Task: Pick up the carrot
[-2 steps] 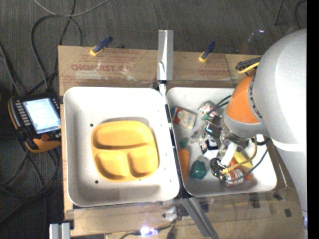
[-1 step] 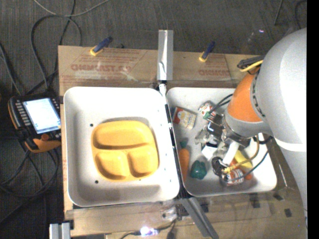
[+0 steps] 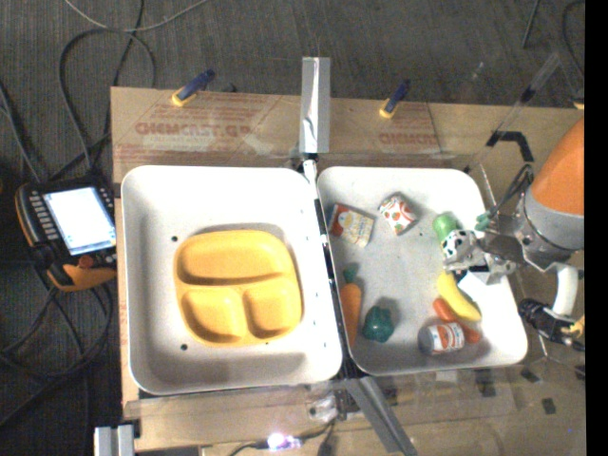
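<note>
A divided tray (image 3: 241, 283) sits in the left bin (image 3: 142, 255). In the right bin (image 3: 408, 255), the carrot (image 3: 351, 309) lies against the left wall, a banana (image 3: 458, 296) near the right.

The carrot (image 3: 351, 308) is orange with a small green top at its upper end, and it lies flat on the floor of the right bin (image 3: 414, 274). It rests along that bin's left wall, its length running roughly parallel to the wall, green end pointing toward the far side of the bench and its orange tip toward the near side. A dark green object (image 3: 379, 324) sits just beside it on its right, and nothing covers it.
</note>
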`<state>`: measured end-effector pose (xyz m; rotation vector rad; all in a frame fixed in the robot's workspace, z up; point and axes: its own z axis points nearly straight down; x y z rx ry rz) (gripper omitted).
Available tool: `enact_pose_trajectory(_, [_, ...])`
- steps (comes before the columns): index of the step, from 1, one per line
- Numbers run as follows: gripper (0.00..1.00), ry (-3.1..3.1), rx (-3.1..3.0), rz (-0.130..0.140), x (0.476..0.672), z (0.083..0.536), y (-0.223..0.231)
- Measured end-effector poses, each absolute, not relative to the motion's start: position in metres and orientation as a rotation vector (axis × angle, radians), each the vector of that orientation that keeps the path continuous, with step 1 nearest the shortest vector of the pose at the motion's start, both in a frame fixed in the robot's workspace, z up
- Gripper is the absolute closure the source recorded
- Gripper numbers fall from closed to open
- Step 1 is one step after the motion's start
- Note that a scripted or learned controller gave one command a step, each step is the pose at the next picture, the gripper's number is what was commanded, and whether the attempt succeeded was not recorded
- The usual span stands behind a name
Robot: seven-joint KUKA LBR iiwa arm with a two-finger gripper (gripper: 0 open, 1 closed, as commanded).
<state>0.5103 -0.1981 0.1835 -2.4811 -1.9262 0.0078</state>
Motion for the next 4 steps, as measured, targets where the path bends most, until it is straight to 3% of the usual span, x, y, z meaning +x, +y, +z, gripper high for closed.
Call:
enact_pose_trajectory(1, [1.0, -1.563, -2.722, 0.008, 0.504, 0.205, -0.107])
enact_pose_trajectory(2, [1.0, -1.364, -2.827, 0.008, 0.514, 0.181, -0.123])
enact_pose_trajectory(3, [1.0, -1.295, -2.861, 0.01, 0.488, 0.228, -0.051])
enact_pose_trajectory(4, [1.0, -1.24, -2.887, 0.012, 0.482, 0.222, -0.006])
